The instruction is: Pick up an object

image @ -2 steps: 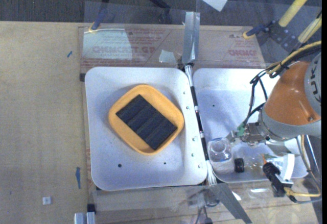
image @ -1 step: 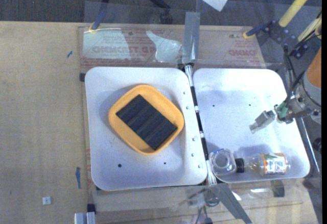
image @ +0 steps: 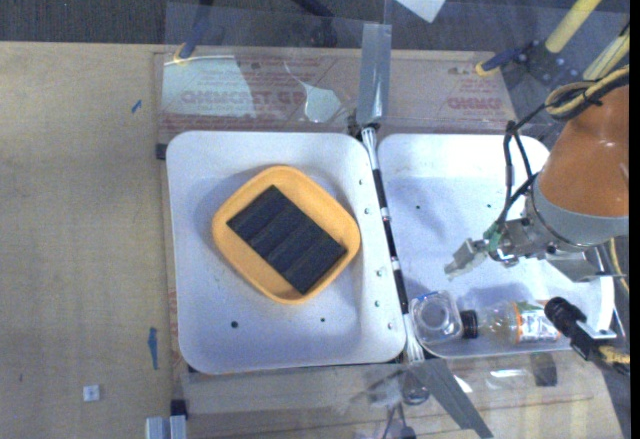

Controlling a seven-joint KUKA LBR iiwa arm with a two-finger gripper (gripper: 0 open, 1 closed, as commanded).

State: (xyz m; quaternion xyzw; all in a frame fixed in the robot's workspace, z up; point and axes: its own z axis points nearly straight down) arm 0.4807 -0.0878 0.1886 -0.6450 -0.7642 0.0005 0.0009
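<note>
A clear plastic bottle [image: 505, 322] with a yellow label lies on its side along the front wall of the right bin [image: 440, 197]. In the left bin [image: 195, 187] rests a yellow tray-like object [image: 285, 232] with a black ribbed insert, turned at an angle. My gripper [image: 470, 255] hangs over the right bin's right half, above and slightly behind the bottle and apart from it. Nothing shows held in it. The grey arm with its orange band [image: 590, 162] covers the bin's right edge.
A metal divider strip [image: 385, 237] runs between the two bins. Black cables [image: 520, 167] loop beside the wrist. A clear panel [image: 280, 92] stands behind the bins, and a wooden bench top [image: 70, 227] stretches to the left.
</note>
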